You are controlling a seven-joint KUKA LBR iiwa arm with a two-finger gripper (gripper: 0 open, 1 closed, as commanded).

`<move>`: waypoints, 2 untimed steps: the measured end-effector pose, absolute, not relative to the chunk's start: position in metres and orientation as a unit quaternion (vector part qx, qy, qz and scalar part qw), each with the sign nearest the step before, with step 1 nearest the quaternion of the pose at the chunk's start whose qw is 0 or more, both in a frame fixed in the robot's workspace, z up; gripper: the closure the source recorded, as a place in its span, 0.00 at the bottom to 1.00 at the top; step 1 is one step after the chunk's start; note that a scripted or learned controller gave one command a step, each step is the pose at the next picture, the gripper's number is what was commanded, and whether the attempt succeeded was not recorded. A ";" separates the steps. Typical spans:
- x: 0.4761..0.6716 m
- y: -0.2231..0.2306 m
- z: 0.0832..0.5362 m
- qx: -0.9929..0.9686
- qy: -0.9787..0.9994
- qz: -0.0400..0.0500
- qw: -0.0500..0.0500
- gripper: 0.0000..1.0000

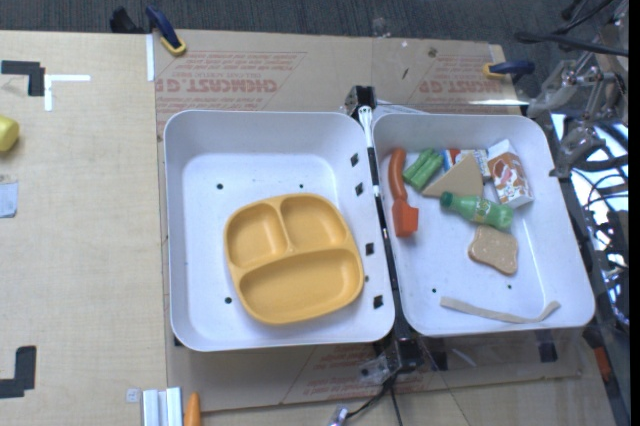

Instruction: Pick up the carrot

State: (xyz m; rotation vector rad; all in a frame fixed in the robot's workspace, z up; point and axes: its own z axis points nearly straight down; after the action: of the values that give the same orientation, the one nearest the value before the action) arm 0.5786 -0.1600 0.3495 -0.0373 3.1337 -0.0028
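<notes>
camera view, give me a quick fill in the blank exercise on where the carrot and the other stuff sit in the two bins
1. The yellow divided plate lies in the ____ bin as the camera sees it.
2. The carrot lies against the right bin's ____ wall.
3. The green bottle lies just above the slice of ____.
4. The plate has ____ compartments.

Missing words: left; left; bread; three

Robotics lab: clamped cardboard [330, 74], paired white bins [190, 214], toy food.
</notes>
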 end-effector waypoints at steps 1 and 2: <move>0.549 -0.101 0.259 -0.037 0.999 0.000 0.001 0.00; 0.533 -0.025 0.191 -0.065 0.998 0.001 0.001 0.00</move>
State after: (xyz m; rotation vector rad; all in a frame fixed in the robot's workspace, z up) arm 0.5329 -0.0251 0.1914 -0.2027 3.1336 0.0022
